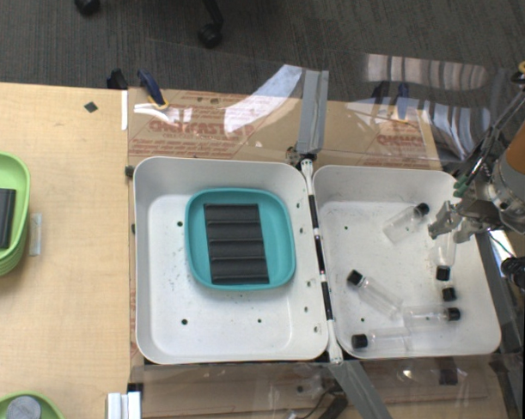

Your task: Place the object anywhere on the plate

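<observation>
Flanking white bins (149,243), tan wooden bench (55,240), grey carpet (338,26) beyond

A light wooden bench (52,326) is seen from above. Two shallow white bins are set on it side by side, touching along their inner edges: the left bin (155,321) and the right bin (473,336). A stack of green plates (10,174) is placed at the bench's left edge, well apart from the bins. A green, grey-topped object (23,408) is cut off at the lower left corner.
</observation>
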### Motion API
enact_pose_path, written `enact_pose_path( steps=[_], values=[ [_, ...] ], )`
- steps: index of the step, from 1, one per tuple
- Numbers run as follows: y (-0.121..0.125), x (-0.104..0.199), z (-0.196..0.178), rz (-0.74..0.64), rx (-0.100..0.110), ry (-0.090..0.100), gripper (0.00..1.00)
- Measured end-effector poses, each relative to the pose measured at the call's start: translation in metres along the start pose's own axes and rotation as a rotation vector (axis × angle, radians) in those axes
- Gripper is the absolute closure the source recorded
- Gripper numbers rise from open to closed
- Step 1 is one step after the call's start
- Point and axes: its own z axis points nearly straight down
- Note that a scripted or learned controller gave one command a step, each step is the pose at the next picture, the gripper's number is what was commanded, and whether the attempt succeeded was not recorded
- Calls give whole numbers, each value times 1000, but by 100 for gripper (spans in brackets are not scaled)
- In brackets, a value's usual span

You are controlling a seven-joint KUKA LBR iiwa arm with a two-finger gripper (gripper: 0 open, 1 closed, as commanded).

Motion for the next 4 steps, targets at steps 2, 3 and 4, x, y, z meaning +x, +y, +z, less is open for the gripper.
enact_pose_path(
  steps=[2, 3, 4],
  values=[
    [-2, -35, -110, 71, 0, -1, 0],
    [26, -32, -230, 146, 0, -1, 0],
    [37, -30, -229, 279, 1, -1, 0]
  ],
)
